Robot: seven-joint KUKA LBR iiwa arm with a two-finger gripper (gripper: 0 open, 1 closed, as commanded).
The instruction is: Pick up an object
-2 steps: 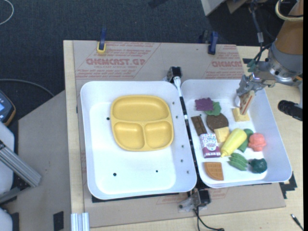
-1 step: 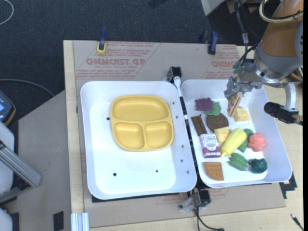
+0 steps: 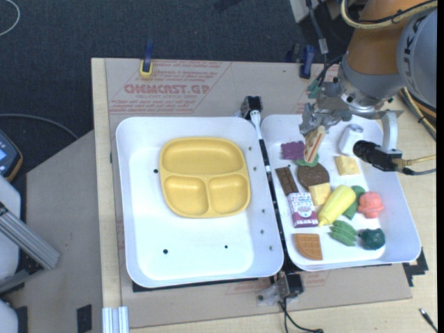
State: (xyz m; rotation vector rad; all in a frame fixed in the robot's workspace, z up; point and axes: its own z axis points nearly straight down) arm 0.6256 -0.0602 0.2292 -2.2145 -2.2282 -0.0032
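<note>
My gripper (image 3: pixel 314 126) hangs over the back left part of the right bin (image 3: pixel 409 236). A long tan and red striped toy strip (image 3: pixel 313 147) stands tilted between its fingers, its lower end just above a brown round cookie (image 3: pixel 314 175). The fingers look shut on the strip's upper end. Toy foods fill the right bin: a purple piece (image 3: pixel 293 149), a brown bar (image 3: pixel 285 179), a pink and white carton (image 3: pixel 302 209), a yellow banana-like piece (image 3: pixel 336 204), a waffle (image 3: pixel 308 246).
The left bin (image 3: pixel 139 227) holds a yellow divided plate (image 3: pixel 205 175). Also in the right bin are a cheese wedge (image 3: pixel 346 165), a pink fruit (image 3: pixel 371 204), a green pepper (image 3: pixel 343 233) and dark broccoli (image 3: pixel 372 238). A black camera mount (image 3: pixel 374 155) juts from the arm.
</note>
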